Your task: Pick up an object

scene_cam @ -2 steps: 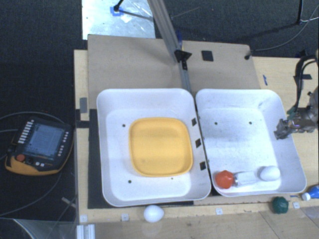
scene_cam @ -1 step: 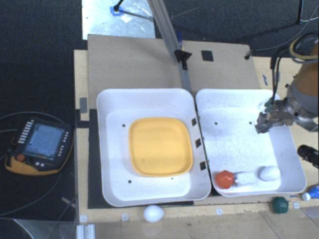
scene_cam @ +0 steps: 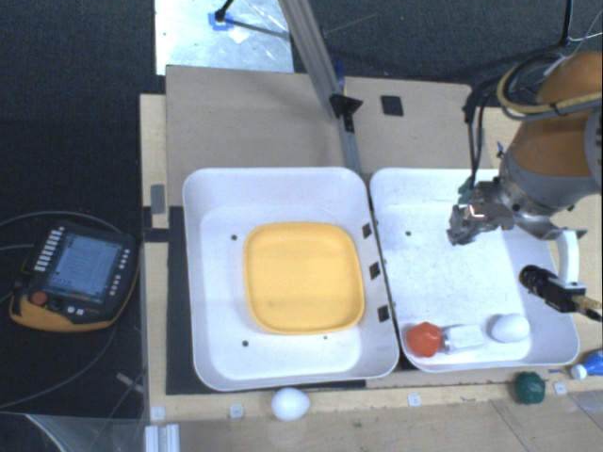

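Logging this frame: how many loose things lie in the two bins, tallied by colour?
Yellow: 1, the plate in the left bin
Red: 1, the ball in the right bin
White: 2, the egg shape and a small piece, same bin
Total: 4

Dark carpet [scene_cam: 75, 111] is covering the floor all round the desk [scene_cam: 254, 121], whose tan top is lying under soft, even light. Beyond its far edge a pale glossy sheet [scene_cam: 193, 36] is catching glare, a scrap of blue tape [scene_cam: 221, 20] sitting on it. A grey pole [scene_cam: 309, 31] is slanting from there down onto the desk. On the carpet at left a pendant [scene_cam: 75, 276] is resting, screen glowing, its black cable [scene_cam: 19, 222] curling round it.
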`<state>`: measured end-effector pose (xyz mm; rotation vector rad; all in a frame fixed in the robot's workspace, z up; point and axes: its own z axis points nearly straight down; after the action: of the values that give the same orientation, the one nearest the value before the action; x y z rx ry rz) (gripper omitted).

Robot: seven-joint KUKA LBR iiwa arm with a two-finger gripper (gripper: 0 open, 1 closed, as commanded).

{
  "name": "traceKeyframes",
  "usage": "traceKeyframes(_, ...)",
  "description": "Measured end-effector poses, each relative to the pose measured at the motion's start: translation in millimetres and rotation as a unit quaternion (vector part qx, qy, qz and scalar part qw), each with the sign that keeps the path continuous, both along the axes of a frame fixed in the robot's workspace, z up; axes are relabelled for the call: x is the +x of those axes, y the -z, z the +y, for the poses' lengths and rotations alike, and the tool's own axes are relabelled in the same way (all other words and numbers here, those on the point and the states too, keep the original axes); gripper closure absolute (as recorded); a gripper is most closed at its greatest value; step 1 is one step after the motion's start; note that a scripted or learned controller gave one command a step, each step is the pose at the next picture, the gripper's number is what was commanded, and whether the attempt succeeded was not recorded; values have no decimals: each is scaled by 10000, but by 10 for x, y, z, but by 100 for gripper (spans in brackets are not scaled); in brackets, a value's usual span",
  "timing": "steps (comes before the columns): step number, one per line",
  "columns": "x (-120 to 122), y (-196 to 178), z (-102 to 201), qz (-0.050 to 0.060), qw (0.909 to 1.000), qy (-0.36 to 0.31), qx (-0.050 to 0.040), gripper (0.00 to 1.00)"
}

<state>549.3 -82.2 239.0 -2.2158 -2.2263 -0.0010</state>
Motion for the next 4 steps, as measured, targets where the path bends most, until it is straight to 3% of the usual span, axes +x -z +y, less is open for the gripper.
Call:
traceKeyframes(3,500,-8,1417,-5,10000,-1,2,100)
traceKeyframes(4,766,-17,1804,-6,10000,5,0,100)
